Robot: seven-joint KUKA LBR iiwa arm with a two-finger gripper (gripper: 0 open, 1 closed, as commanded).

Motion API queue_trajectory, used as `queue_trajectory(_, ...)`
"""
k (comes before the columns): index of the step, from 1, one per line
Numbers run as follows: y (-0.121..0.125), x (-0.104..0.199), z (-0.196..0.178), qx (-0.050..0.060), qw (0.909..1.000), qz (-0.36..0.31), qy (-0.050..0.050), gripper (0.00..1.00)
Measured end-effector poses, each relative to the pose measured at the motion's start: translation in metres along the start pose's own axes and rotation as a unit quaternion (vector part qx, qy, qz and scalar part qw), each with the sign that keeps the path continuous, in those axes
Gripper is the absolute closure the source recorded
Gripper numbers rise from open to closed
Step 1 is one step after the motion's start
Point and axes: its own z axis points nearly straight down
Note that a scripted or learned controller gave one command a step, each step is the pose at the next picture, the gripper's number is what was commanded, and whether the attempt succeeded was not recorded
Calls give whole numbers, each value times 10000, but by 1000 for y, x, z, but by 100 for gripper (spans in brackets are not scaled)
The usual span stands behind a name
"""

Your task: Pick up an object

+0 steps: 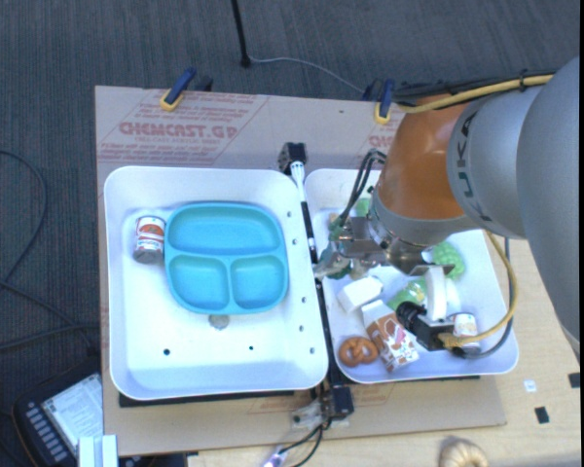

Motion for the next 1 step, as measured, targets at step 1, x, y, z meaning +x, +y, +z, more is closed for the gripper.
queue_trajectory(1,0,0,-9,7,10000,-2,-4,100)
